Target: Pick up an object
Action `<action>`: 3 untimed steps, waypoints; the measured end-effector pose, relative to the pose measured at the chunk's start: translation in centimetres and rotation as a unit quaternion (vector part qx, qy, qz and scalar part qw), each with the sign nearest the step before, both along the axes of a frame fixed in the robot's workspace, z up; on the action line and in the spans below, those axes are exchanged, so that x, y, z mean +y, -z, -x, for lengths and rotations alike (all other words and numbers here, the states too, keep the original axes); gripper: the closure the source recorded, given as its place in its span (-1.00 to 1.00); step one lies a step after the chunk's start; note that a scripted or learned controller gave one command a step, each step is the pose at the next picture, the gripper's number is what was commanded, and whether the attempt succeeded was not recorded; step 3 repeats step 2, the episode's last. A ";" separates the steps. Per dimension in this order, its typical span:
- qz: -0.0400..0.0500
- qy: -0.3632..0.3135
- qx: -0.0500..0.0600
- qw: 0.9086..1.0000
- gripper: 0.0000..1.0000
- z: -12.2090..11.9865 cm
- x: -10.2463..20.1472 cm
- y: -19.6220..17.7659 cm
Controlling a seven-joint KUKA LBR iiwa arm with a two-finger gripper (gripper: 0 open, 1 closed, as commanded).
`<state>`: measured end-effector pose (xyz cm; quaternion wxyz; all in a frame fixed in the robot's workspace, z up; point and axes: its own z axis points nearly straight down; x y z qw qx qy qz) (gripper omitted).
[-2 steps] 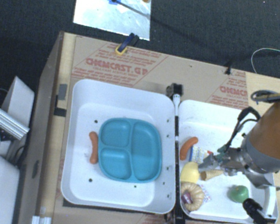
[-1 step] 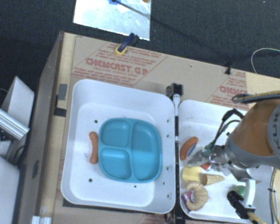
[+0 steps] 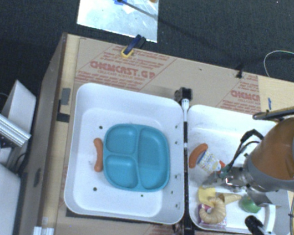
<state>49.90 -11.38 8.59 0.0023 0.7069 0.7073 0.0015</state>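
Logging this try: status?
Hand low in right bin, grip unclear. Nearest: small packet, orange sausage. Blue tray sits in left bin.

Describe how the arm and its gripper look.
The arm is a thick rounded body, grey at the top with a wide orange band below it and grey again at the wrist. Thin black cables loop beside the band. The gripper is small, of dark and silvery metal; its details are blurred.

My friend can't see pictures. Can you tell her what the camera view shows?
A grey robot arm reaches into the right white bin, its gripper above toy food. The left bin holds a blue divided plate beside an orange sausage.
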 end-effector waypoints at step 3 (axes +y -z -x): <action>-0.001 -0.002 0.001 1.000 1.00 -7.9 1.6 -0.9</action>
